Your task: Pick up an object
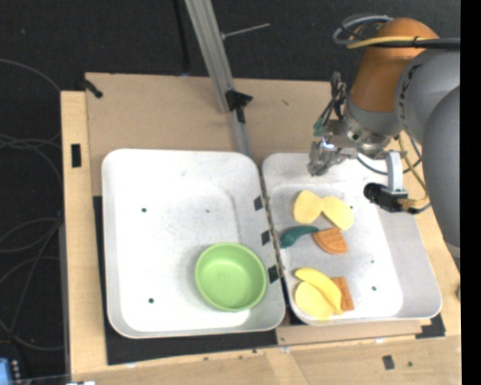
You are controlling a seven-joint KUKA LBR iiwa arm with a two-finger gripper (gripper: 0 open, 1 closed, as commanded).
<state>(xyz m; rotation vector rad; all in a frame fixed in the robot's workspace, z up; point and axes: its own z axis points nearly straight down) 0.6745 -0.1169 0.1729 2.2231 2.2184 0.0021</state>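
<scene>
The tan tabletop [160,111] carries two shallow white bins side by side, and I'll use the green bowl [231,276] as my landmark. The left bin [160,207] has that bowl sitting in its near right corner. The right bin [401,271] is just right of the bowl, with all the small stuff in it. The grey arm [433,111] with its orange band comes in from the far right, well up and right of the bowl. Its hand [322,159] hangs over the right bin's far edge; can't tell how far open it is, and I see nothing in it. Up-right of the bowl lie two pale yellow pieces [322,210], touching. Below them a teal piece [298,234] and an orange wedge [331,241]. Right beside the bowl: two more yellow slices [314,292] over an orange strip [344,293].
</scene>
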